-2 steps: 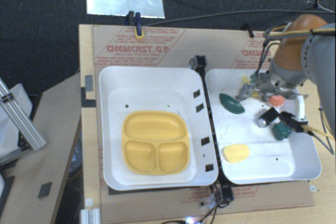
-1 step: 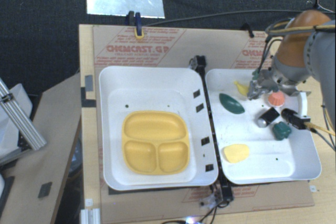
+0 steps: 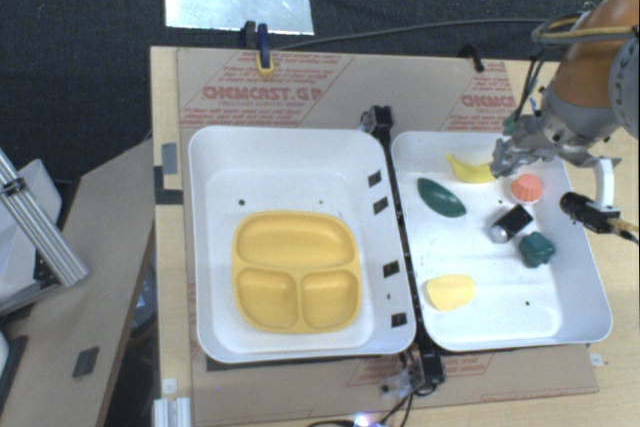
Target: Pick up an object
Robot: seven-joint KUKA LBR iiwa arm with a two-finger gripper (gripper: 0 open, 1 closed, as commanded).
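While the gripper (image 3: 508, 153) hangs over the right bin (image 3: 500, 320), its finger state cannot be told.

Just at its 9 o'clock lies a banana (image 3: 468, 169); an orange piece (image 3: 527, 187) sits at 4 o'clock. Green pod (image 3: 440, 197), black block (image 3: 512, 221), teal piece (image 3: 537, 249) and yellow slice (image 3: 449, 292) share that bin; the left bin (image 3: 220, 165) holds a yellow tray (image 3: 296, 271).

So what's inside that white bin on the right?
The right bin holds a yellow banana, dark green oval, orange piece, black block, teal lump and pale yellow piece. The gripper covers the banana's end.
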